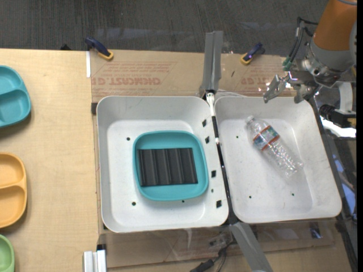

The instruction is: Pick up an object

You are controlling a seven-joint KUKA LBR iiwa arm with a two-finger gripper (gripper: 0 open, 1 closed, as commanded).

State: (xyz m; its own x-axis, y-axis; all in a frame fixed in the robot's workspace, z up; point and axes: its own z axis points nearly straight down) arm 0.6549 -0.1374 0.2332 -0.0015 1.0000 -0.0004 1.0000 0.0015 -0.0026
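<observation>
— Where was the camera set?
— Fixed above the bench [51, 95], looking down at a slant, far enough back to take in both white bins: the left bin [113, 169] and the right bin [317, 169].
— Which way did it face?
— Toward the far edge of the bench, at the top. The arm [334, 24] entered from the right.
— Any second view?
— One view, nothing shared.

Two white bins are counted: the left bin [113, 169] and the right bin [317, 203]. One teal tray [169, 194] and one clear plastic bottle [273, 146] are seen. Three divided plates [11, 103] and two clamps [99, 48] are counted on the bench.
</observation>
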